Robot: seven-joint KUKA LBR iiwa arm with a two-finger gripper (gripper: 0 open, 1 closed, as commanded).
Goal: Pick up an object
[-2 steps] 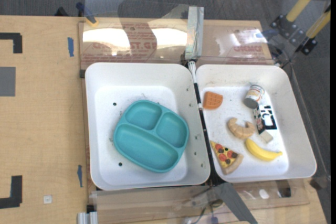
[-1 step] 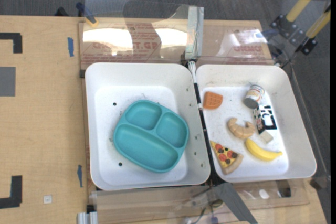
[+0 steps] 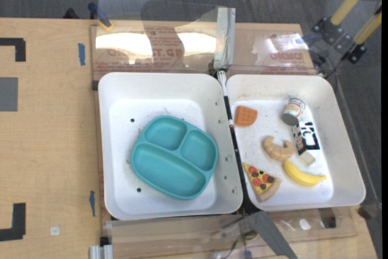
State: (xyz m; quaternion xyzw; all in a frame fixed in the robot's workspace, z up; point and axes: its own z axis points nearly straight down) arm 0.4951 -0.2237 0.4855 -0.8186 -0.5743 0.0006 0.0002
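Note:
The right bin (image 3: 339, 130) holds several small items: an orange waffle-like piece (image 3: 245, 116), a small tin can (image 3: 293, 110) on its side, a black and white packet (image 3: 307, 134), a tan croissant (image 3: 277, 149), a yellow banana (image 3: 302, 173) and a pizza slice (image 3: 261, 181). A small pale block (image 3: 308, 158) lies between the packet and the banana. In the left bin (image 3: 115, 130) lies a teal divided plate (image 3: 174, 156).
A clear plastic panel (image 3: 182, 33) stands behind the bins on the bench. Yellow poles with a black clamp (image 3: 345, 21) rise at the upper right. A grey strut (image 3: 273, 239) lies in front of the right bin.

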